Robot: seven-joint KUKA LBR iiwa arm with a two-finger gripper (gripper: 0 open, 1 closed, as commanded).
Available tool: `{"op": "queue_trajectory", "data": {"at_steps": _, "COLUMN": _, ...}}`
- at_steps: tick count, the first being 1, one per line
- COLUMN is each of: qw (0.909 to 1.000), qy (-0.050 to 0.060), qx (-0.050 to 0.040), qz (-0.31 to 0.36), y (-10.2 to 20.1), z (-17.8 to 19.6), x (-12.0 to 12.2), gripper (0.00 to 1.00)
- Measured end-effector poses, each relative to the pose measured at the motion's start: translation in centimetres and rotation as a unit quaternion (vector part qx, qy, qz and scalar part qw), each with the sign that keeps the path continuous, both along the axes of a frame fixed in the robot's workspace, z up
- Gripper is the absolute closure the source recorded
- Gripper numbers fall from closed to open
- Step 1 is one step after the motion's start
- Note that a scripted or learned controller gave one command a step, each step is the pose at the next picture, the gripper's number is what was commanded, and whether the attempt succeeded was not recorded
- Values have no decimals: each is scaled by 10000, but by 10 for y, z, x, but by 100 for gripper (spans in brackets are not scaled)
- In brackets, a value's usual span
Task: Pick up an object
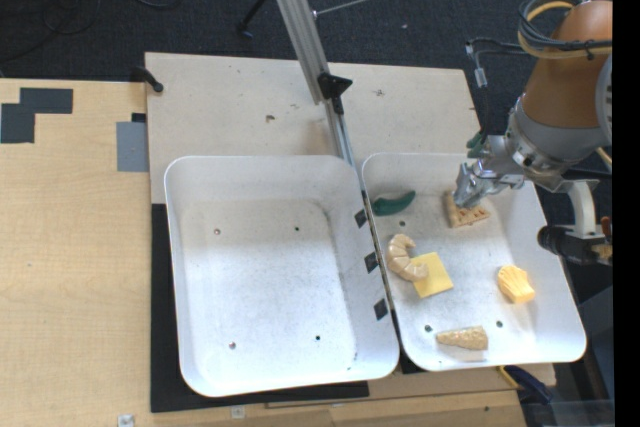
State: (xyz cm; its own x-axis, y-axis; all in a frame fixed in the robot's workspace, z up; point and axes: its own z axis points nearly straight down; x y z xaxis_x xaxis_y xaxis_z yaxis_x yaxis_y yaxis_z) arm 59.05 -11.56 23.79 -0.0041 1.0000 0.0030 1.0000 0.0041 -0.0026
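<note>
- Worktop (240, 100): carries two shallow white bins side by side, one left bin (200, 315) and one right bin (560, 340).
- Arm (565, 85): one unit, grey with an orange section, reaching in from the right edge of the view over the upper part of the right bin.
- Claw (472, 193): one unit, pointing down at the tan waffle-like piece (467, 213) near the upper middle of the right bin. The claw tips sit at or just above this piece. Whether the claw is apart, together or clamped on the piece cannot be told.
- Right bin contents, six items counted:
  - one tan waffle-like piece, under the claw;
  - one dark green curved piece (393, 203), at the upper left, near the dividing wall;
  - one pale croissant-shaped piece (402, 256), at the left middle;
  - one flat yellow square (433, 276), touching the croissant-shaped piece on its right;
  - one yellow ridged piece (515, 284), at the right middle, well apart from the others;
  - one tan elongated piece (462, 339), near the lower edge.
- One metal rail (300, 25) rises at a slant from behind the bins.
</note>
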Motion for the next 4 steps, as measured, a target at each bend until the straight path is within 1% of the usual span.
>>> {"op": "queue_trajectory", "data": {"at_steps": 1, "qw": 10000, "qy": 15, "qx": -1, "qz": -2, "y": 44, "z": -11, "x": -19, "gripper": 100}}
{"op": "queue_trajectory", "data": {"at_steps": 2, "qw": 10000, "qy": 18, "qx": -3, "qz": -4, "y": 86, "z": -17, "x": -44, "gripper": 100}}
{"op": "queue_trajectory", "data": {"at_steps": 3, "qw": 10000, "qy": 15, "qx": 0, "qz": 4, "y": 141, "z": -17, "x": -51, "gripper": 100}}
{"op": "queue_trajectory", "data": {"at_steps": 4, "qw": 10000, "qy": 24, "qx": -6, "qz": 2, "y": 193, "z": -23, "x": -76, "gripper": 100}}
